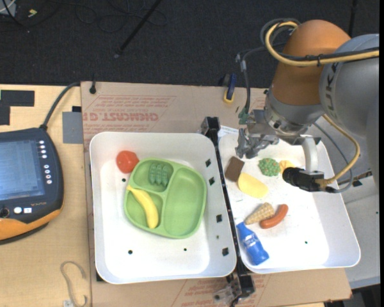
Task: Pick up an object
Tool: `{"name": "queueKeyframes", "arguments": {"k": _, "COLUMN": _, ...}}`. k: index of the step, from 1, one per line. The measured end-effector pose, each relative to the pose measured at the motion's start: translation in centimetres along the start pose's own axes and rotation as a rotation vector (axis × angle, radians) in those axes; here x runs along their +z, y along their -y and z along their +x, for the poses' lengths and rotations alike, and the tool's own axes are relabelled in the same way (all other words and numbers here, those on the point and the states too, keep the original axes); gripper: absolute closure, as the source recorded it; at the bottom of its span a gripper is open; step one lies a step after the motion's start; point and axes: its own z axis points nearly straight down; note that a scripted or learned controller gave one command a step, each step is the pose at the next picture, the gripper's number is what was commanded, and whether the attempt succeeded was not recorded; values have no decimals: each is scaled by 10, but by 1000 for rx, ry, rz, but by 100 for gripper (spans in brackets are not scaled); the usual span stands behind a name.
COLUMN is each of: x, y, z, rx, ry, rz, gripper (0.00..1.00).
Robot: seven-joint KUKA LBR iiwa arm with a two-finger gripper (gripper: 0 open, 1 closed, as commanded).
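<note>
Your tool (251, 147) hung low over the back left part of the right bin (336, 251), under the orange band of the arm (310, 56). You could not tell from this view whether it was apart or together, and nothing could be seen clamped in it. It stood just above and beside a brown block (234, 168), too close to judge whether it touched.

You had the pickable things gathered in that right bin. The brown block lay near the bin's left wall, tilted, its long axis running from front-left to back-right. Just in front of it lay a yellow lemon-like piece (252, 185), and to the right of the block a green bumpy piece (268, 166). Nearer the front sat a tan cone (258, 214) touching a red sausage (274, 216), both slanted up toward the right. A blue bottle (251, 244) lay at the front left, its long axis running from back-left to front-right.

Your left bin (109, 248) held a green divided plate (179, 203) with a banana (144, 207) in one compartment and a green pod-like piece (158, 173) in another. A red tomato (127, 161) sat just outside the plate's back left edge.

Beyond the bins, on the table (25, 261), a teach pendant (19, 174) lay at the left.
</note>
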Motion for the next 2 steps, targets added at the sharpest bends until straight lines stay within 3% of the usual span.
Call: {"name": "queueKeyframes", "arguments": {"k": 2, "x": 22, "y": 19, "z": 103, "rx": 0, "ry": 1, "rz": 1, "gripper": 100}}
